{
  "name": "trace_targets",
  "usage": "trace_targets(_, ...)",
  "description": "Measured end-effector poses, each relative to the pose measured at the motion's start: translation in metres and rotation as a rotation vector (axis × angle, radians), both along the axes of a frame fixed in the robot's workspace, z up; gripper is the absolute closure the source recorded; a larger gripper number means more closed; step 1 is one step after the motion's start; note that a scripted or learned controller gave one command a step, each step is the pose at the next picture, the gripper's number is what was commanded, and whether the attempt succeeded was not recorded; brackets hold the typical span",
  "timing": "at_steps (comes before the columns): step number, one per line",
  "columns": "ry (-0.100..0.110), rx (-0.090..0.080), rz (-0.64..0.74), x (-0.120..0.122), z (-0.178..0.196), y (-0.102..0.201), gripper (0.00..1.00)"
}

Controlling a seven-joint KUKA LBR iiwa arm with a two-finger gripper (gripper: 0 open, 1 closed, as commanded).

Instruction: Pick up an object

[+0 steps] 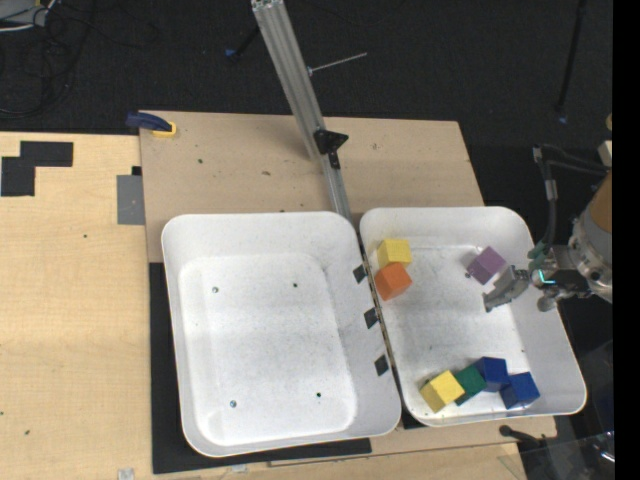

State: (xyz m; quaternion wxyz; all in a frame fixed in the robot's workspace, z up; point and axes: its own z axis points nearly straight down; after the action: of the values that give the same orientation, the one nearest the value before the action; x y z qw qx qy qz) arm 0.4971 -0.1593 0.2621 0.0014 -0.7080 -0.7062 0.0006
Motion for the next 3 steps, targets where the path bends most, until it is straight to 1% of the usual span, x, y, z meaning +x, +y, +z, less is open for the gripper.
trace_targets(1, 0.005, 0.001, 0.001, 0.000, -0.044, 0.002, 0.00)
trace_targets(3, 0.005, 0.002, -0.002, 0.004, -0.133, 0.011, 0.00)
